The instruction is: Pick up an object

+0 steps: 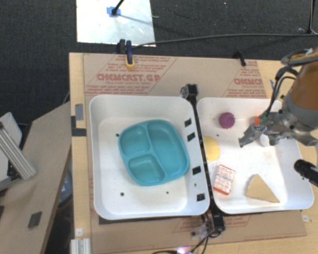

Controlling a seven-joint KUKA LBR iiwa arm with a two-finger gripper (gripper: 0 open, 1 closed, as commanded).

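Camera view: end effector poised over the right bin, nothing picked yet

Camera view showed the end effector (250, 136) hanging over the right bin (294, 194), with the arm reaching in from the right. Whether it was spread or pressed together could not be told, and nothing was visible in its grip. Four candidates lay in that bin: a purple ball (226, 120) near the back, a yellow round object (211, 148) by the divider, a red-and-white packet (224, 179), and a tan wedge (262, 189) toward the front. A teal divided plate (153, 152) sat in the left bin (108, 142). The purple ball seemed the likeliest target, being close to the tool. A good grasp probably meant centring over it before descending, since a round thing would likely roll if clipped off-centre
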